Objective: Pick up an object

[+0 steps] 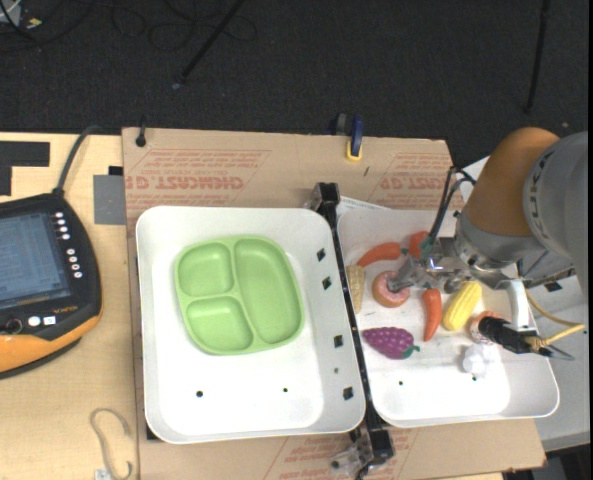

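Nearby, carrot (pixel 432 313), corn (pixel 462 305), grapes (pixel 388 341), claw (pixel 416 271) above.

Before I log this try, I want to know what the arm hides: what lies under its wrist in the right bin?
Showing around the wrist: a yellow corn cob, an orange carrot and a pink donut. Whatever lies directly beneath the wrist is covered.

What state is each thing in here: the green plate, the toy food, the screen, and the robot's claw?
Green three-compartment plastic plate: flat in the left white bin.
Purple toy grape bunch: lying in the right white bin.
Orange toy carrot: lying beside the yellow toy corn cob.
Grey handheld screen unit: display lit.
Gripper: low over the pink round toy; grasp unclear.
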`<state>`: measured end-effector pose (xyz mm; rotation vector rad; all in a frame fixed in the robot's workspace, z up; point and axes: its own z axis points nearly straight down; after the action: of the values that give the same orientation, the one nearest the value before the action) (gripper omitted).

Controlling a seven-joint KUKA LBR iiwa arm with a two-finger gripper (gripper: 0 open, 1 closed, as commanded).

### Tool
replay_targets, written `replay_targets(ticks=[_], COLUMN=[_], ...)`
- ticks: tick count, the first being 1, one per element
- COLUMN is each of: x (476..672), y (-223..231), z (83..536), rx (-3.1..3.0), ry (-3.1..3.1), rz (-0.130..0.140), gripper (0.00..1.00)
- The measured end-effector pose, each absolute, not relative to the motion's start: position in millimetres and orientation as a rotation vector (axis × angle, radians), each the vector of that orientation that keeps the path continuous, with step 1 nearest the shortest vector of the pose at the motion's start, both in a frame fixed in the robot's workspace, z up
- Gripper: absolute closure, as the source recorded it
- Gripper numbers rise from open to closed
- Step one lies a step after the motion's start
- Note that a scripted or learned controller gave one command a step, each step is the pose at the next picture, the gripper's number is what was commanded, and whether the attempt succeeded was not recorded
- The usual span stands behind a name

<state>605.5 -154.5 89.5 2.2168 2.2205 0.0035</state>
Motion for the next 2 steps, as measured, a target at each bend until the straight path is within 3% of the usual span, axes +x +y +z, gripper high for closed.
replay_targets(ticks=[1,2], x=[606.8,603.9], y=[-153,-148], z=[103,163], rx=[2.223,2.221], ry=[2.222,2.22], rz=[0.014,0.002], gripper=[1.0,1.0])
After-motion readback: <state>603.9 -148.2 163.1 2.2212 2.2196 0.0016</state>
